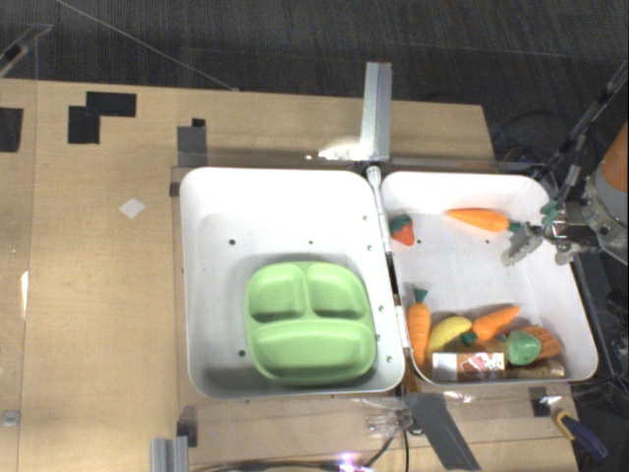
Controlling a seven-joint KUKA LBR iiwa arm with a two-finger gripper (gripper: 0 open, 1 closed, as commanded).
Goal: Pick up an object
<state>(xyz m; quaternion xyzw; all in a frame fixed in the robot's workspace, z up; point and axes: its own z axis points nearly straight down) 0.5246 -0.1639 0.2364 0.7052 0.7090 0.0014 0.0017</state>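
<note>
Reaches in from the right edge, low over the bench, only the wrist end and a sliver of orange band [617,170] in frame. Gripper [528,242] points leftward, roughly level, at mid-height of the view. Carries grey fingers [518,247] angled down and to the left, nothing visible between them; too small to judge the gap.
</note>
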